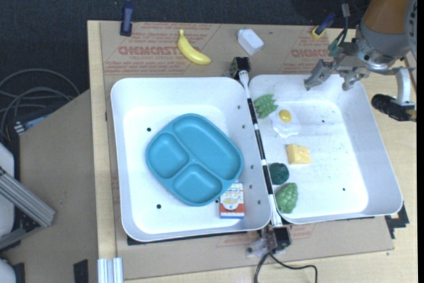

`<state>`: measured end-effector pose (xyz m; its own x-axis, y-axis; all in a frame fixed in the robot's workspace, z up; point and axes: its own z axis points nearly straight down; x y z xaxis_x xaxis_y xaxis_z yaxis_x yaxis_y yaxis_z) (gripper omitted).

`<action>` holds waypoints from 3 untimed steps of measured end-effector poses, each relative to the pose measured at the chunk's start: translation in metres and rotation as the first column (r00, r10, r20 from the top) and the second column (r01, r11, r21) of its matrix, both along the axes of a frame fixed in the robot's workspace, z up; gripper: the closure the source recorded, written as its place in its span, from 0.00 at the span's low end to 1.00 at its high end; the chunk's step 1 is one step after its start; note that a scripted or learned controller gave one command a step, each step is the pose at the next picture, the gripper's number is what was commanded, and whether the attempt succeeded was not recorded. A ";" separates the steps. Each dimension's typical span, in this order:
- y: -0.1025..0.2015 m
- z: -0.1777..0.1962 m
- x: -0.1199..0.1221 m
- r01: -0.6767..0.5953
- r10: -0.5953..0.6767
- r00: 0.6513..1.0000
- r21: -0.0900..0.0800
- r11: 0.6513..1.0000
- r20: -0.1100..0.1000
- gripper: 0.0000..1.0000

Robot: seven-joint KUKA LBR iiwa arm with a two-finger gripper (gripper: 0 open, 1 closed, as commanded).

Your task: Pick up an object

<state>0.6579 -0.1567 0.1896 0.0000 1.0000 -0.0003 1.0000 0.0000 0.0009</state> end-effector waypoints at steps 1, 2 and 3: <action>0.051 -0.104 -0.009 -0.001 0.001 1.000 0.002 1.000 -0.004 0.00; 0.051 -0.092 -0.008 -0.002 0.002 1.000 0.000 1.000 0.001 1.00; 0.050 -0.092 -0.008 -0.002 0.002 1.000 0.000 1.000 0.000 0.00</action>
